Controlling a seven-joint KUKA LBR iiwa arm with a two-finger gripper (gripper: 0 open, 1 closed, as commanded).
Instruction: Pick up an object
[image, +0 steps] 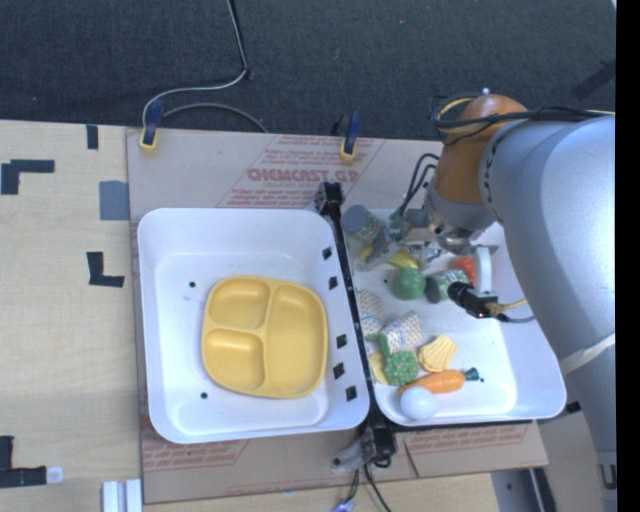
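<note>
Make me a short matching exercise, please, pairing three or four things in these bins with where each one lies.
Things:
1. yellow divided plate
2. white egg
3. orange carrot
4. gripper

Places:
A. near edge of the right bin, beside the egg
B. far part of the right bin, over the toy food
C. middle of the left bin
D. near corner of the right bin

Pairs: 1-C, 2-D, 3-A, 4-B

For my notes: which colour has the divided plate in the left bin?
Yellow; the divided plate shows plainly in the camera view.
</note>
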